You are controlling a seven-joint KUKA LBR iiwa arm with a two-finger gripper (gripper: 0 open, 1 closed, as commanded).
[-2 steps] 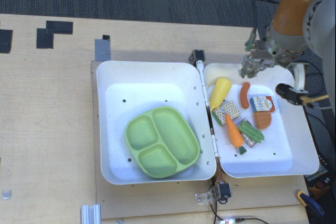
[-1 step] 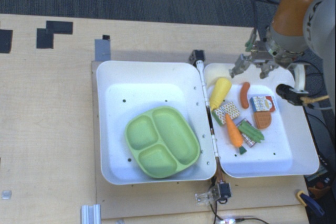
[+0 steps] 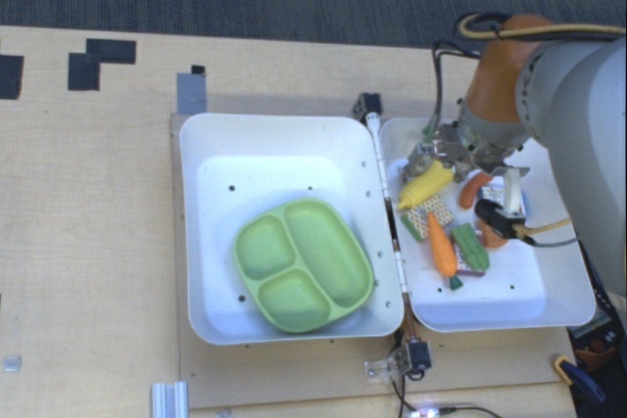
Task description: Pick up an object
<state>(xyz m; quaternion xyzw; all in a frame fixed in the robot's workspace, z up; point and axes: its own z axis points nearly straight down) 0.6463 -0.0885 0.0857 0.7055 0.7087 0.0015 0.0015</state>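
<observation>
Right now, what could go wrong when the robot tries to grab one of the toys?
The toys lie crowded together in the right bin: the yellow corn touches its neighbours, and the orange carrot lies against the green toy. The gripper might pinch two at once or just nudge them aside. The corn also lies near the bin's left wall, so it could get shoved against it.

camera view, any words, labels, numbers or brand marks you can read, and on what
None can be read.
The white and blue packet in the right bin may carry print, but it is too small and blurred to read.
The green divided plate in the left bin shows no marking.
The dark patches on the bench are plain shapes, not text.
</observation>
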